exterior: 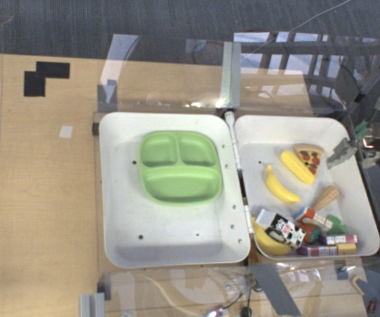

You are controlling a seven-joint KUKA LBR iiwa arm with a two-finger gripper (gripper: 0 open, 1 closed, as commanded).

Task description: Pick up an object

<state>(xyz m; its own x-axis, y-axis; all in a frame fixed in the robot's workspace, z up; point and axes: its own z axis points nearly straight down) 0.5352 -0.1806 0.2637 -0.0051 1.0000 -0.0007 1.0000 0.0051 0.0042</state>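
Bananas (pixel 281 187), three, share the right bin (pixel 355 137); end effector (pixel 341 152) state unclear.

Bright even light, soft shadows, glare on clear panels, mild blur

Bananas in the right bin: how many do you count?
2, possibly more. One banana lies mid-bin, below the corn cob. A second banana sits at the front-left corner, partly under the toy pile, which may hide others.
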